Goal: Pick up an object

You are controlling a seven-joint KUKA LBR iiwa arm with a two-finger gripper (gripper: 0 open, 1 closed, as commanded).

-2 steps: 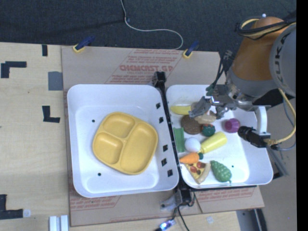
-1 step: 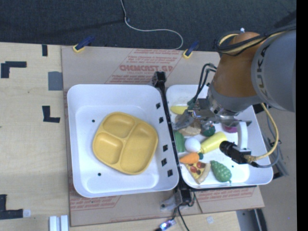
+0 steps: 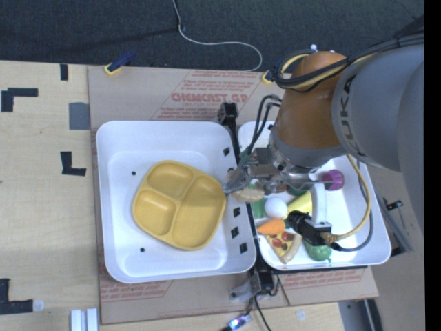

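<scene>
You see 2 white bins: the left bin [image 3: 114, 185] holds 1 yellow divided plate [image 3: 179, 204]; the right bin [image 3: 375, 243], lower right of frame, holds 1 white egg [image 3: 275, 207], 1 carrot [image 3: 271, 227], 1 pizza slice [image 3: 284, 244]. The gripper [image 3: 242, 182] sits over the divide.

The arm [image 3: 372, 109] runs off the right edge and covers much of the right bin [image 3: 375, 250]. The claw [image 3: 242, 182] is blurred; its grip cannot be made out.
</scene>
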